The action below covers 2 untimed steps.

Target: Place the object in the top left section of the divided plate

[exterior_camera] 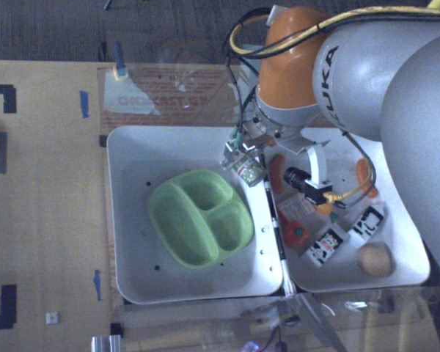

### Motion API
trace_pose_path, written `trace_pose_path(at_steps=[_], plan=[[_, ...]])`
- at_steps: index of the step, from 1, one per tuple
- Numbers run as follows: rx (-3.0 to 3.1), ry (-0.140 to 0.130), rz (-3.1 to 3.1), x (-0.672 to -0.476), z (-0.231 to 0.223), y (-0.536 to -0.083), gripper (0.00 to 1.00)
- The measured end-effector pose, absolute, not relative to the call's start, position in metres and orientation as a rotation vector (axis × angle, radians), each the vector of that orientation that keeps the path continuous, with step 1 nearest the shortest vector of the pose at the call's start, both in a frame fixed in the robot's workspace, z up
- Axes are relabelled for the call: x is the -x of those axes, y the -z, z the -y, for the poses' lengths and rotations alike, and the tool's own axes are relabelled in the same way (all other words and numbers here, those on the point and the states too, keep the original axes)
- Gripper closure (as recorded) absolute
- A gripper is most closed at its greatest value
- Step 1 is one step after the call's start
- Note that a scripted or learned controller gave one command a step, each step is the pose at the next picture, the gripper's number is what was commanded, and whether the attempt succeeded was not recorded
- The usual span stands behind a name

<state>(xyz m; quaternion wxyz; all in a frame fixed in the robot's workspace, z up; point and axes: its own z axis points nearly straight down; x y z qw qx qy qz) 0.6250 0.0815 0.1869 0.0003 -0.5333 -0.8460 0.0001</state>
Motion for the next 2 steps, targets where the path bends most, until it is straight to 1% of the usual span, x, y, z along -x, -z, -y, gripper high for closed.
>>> trace_pose_path(at_steps=[1, 2], plan=[[1.286, 0.004, 2.872, -0.611, -0.060, -0.246, 1.00], [1.424, 0.001, 2.800, -0.612, -0.028, -0.209, 1.00]])
